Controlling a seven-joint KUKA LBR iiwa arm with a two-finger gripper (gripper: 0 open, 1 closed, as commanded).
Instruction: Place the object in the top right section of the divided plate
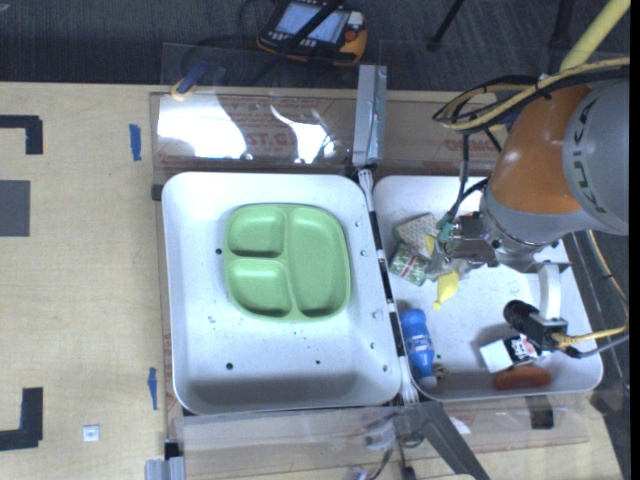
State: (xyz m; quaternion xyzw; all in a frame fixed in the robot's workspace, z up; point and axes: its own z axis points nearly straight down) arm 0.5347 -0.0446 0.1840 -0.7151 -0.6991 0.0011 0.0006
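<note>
Camera view is giving us both white bins from above. We are seeing the grey arm (560,158) reaching in from the right, its orange band bulging over the right bin (570,368) and its wrist angling down and to the left. The gripper (452,248) is hanging low over that bin's upper left part, right against a crumpled green and white packet (412,248) and a small yellow object (447,286) just below it. We cannot tell whether the jaws are apart or together, nor whether anything is sitting between them.

We are finding the green divided plate (288,260) lying in the left bin (200,368), well apart from the gripper, its sections bare. A blue bottle (416,343) is resting along the right bin's left wall, and a red-brown object (520,376) is lying near its lower right corner.
</note>
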